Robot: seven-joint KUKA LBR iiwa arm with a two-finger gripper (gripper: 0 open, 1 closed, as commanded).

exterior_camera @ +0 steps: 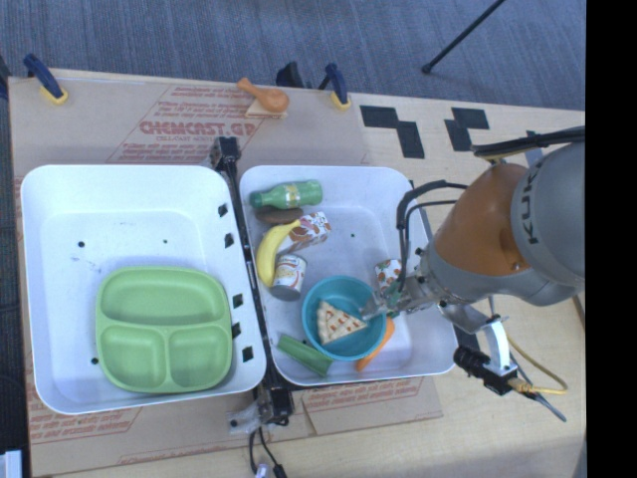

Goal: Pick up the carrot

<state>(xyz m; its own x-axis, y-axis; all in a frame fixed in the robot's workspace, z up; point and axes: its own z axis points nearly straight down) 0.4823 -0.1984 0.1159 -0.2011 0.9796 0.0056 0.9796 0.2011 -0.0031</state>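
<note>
Carrot [376,348] lying in right bin [348,181], against blue bowl's [328,295] right rim, gripper [390,303] low just above it, jaws' state cannot be told, green tray [164,329] in left bin [60,207].

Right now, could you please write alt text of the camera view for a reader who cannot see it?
A grey and orange robot arm reaches from the right into the right bin, its gripper above an orange carrot beside a blue bowl holding a sandwich piece. A banana and green bottle lie nearby; the left bin holds a green divided plate.
</note>
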